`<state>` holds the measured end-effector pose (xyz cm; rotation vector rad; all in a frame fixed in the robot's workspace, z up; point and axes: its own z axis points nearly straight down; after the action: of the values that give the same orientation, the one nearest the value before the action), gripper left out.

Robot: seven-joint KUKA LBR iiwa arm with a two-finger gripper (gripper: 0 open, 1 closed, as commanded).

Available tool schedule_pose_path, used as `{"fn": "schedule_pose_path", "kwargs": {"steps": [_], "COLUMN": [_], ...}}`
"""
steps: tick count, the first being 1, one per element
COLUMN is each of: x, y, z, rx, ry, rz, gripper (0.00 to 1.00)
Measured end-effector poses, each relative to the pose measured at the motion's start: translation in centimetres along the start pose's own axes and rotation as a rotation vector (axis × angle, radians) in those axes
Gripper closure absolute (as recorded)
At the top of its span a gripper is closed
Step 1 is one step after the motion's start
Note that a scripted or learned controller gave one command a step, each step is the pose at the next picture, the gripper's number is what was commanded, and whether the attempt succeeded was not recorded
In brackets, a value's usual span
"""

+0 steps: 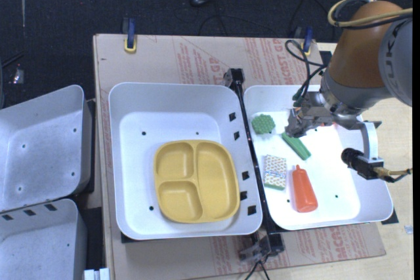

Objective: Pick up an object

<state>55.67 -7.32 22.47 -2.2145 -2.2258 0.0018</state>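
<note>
Green stick (296, 145) is lying slantwise in the right bin (374, 210), toward its 12 o'clock side, and we are seeing the gripper (296, 128) hanging right over its upper end; whether the fingers are released or clenched we cannot tell. At the stick's 9 o'clock a green scrubby piece (263, 123) is sitting, at its 6 o'clock an orange bottle (303, 189) beside a patterned sponge (275, 171), while the left bin (131, 141) is carrying a yellow divided plate (195, 181).
</note>
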Motion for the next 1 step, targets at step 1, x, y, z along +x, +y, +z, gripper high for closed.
{"fn": "schedule_pose_path", "kwargs": {"steps": [1], "x": [5.10], "y": [0.73], "z": [0.78], "rx": [-0.001], "ry": [0.000], "rz": [0.000], "gripper": [1.00]}}
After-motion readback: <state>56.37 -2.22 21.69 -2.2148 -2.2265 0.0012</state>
